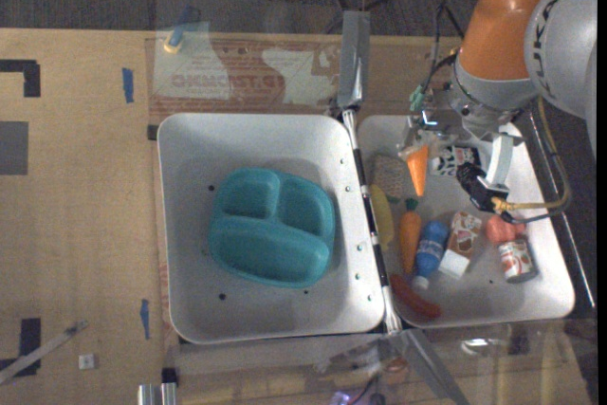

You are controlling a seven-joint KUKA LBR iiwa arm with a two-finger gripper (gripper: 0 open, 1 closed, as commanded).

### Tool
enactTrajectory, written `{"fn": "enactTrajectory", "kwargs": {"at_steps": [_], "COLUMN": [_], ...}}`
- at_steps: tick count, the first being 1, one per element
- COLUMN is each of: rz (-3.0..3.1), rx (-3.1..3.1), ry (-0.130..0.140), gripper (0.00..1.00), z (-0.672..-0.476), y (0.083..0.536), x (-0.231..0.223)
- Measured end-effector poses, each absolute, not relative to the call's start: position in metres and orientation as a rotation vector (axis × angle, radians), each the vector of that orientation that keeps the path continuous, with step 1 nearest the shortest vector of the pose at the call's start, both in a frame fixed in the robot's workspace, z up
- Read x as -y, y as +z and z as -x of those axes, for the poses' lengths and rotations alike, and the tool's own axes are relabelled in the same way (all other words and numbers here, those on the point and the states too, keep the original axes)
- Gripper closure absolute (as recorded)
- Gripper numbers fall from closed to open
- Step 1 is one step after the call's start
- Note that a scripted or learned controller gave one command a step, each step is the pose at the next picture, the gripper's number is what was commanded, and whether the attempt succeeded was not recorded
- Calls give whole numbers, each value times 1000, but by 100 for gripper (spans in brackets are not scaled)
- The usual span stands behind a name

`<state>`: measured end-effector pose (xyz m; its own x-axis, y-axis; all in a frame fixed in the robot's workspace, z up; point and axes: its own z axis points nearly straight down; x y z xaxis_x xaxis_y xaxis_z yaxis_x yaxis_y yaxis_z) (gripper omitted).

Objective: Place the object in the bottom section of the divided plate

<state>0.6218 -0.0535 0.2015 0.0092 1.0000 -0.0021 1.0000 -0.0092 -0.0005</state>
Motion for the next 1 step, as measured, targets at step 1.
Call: {"fn": "enactTrajectory", "kwargs": {"at_steps": [1], "rz": [-2194], "rx": [-2250], "ry": [-2], "gripper": [100], "z": [-596], "y": [218], "x": [34]}}
